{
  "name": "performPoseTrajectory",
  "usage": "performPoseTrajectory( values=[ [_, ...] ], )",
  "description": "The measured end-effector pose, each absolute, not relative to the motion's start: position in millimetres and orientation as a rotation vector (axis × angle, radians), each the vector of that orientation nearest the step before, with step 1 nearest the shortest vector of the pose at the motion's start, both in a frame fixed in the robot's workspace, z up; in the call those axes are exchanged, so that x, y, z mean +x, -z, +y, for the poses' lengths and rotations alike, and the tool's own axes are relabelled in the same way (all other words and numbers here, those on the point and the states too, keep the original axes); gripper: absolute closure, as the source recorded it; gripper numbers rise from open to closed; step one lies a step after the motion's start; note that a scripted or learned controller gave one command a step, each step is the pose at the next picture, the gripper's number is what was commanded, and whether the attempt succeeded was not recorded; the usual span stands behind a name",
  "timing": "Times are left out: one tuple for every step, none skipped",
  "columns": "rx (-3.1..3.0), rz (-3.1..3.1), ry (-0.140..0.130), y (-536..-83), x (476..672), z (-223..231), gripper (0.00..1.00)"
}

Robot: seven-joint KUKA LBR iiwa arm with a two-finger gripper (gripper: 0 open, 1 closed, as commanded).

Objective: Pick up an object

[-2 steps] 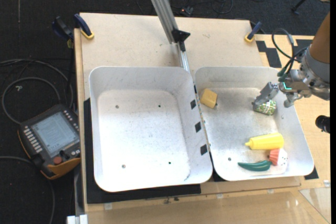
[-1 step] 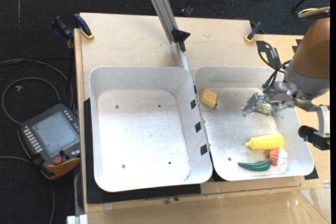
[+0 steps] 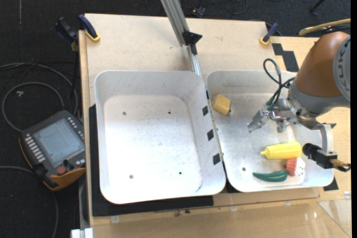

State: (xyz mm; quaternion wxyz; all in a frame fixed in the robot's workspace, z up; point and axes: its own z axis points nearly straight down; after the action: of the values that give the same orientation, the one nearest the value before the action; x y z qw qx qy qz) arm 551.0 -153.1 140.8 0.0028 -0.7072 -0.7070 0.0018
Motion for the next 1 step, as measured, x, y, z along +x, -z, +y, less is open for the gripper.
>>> performPoseTrajectory(
  values=[
    [-2.222, -2.221, -0.001, -93.6, 551.3, -152.7, 0.0]
  ],
)
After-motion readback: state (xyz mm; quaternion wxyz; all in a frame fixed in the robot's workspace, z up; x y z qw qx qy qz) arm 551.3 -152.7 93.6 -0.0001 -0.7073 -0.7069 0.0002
